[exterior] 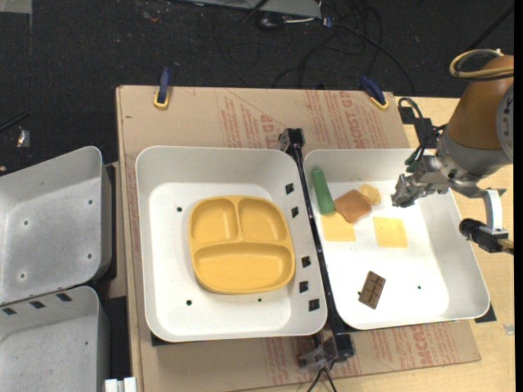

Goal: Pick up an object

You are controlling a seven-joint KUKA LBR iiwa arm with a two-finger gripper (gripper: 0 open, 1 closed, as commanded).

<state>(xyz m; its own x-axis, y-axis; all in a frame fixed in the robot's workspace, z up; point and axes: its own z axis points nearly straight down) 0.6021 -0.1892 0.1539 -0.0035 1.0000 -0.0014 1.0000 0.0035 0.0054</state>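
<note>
Camera view, read left to right: the left bin holds a yellow divided plate, well apart from the gripper and out of the job. Past the divider, the right bin carries the candidates: a green stick, a brown piece like toast with a small yellow lump touching it, two flat yellow squares, and a dark chocolate bar nearest the front. The gripper hangs over the bin's far right part, just right of the lump and above the right-hand square; whether its fingers are parted I cannot tell, and nothing shows between them. These look like light, stiff toy foods. The flat squares lie flush on smooth plastic and would probably slide, so the thicker toast or stick, taken across the narrow sides, seems easier. Open floor around the squares gives the fingers room; the bin's sloped walls do not.
</note>
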